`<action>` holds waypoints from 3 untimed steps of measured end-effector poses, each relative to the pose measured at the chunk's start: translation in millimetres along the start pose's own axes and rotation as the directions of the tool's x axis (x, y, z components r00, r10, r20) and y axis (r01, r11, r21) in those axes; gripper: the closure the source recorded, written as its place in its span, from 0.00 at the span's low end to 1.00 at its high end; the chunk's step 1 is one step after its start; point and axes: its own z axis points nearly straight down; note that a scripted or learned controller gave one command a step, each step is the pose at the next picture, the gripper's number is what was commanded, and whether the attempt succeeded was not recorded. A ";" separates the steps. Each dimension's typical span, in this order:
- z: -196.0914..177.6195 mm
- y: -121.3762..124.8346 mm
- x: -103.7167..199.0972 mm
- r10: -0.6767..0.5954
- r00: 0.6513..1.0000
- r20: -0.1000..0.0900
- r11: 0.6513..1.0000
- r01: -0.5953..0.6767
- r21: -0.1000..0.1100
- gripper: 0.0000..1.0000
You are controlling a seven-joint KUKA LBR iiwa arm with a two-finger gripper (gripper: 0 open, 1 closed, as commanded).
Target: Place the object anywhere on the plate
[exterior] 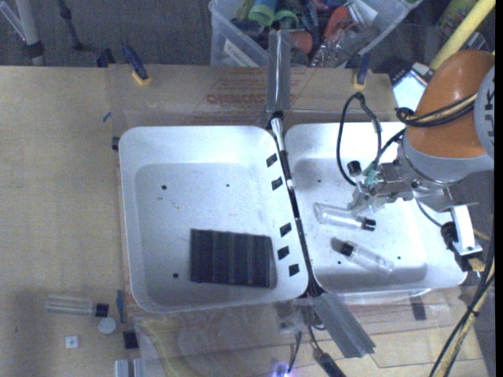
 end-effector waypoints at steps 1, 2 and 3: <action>-75.1 26.5 99.7 0.365 0.931 0.002 0.931 -0.365 0.002 1.00; 88.7 -25.7 220.2 0.140 0.990 0.001 0.990 -0.140 0.006 1.00; 37.6 21.0 253.9 0.632 0.775 0.003 0.775 -0.632 0.003 1.00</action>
